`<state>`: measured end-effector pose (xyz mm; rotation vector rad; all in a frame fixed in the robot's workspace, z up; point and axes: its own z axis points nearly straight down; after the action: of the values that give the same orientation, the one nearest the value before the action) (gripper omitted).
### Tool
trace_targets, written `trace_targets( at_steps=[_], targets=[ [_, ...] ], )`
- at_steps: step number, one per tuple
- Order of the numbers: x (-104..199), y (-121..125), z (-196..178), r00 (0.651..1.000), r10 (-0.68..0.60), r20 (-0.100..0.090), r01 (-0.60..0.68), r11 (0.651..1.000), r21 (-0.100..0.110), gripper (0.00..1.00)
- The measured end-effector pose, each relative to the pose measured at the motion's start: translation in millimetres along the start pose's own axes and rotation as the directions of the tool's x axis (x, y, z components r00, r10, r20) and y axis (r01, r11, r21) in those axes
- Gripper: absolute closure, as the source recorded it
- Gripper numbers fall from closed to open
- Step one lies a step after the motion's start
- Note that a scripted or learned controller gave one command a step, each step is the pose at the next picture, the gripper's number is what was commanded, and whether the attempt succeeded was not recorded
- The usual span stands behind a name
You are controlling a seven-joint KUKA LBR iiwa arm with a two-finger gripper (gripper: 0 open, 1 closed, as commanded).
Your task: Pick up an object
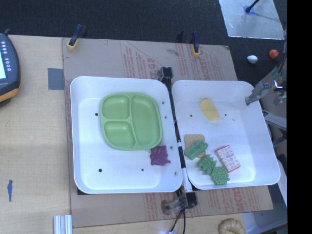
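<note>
End effector (pixel 251 100) sits at the far right edge of the view, over the upper right rim of the right bin (pixel 243 89); only a grey tip w/ metal bits shows, can't tell if it's apart or together, nothing seen in it

Right bin holds the loose stuff. Yellow piece (pixel 210 109) in upper middle, oblong, long axis running roughly top-left to bottom-right, lying flat, well apart from the rest. Lower down, near the divider: tan slice (pixel 193 139) w/ a green ridged piece (pixel 196 149) lying partly over it, long axis slanting up to the right. Just below, two more green bumpy pieces (pixel 206 164) and (pixel 219 175), in a chain running down-right toward the bin's lower rim. Beside them, red-and-white packet (pixel 227 159), rectangular, long axis tilted top-left to bottom-right, touching or just beside the green ones, can't tell which

Left bin (pixel 80 130): green divided plate (pixel 131 121), three compartments, lying flat in the upper middle. Purple lump (pixel 159 155) just below the plate's lower right corner, near the divider

Both bins rest on a cardboard sheet (pixel 146 57) on the tabletop (pixel 34 145), clamped at the top edge
</note>
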<state>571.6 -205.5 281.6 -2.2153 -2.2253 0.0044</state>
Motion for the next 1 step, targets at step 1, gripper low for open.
trace_targets(
  at_steps=[1],
  targets=[
    [23.3, 12.0, 141.0, 1.0, -0.005, -0.005, 0.005, 1.0, 0.013, 0.0]
  ],
)
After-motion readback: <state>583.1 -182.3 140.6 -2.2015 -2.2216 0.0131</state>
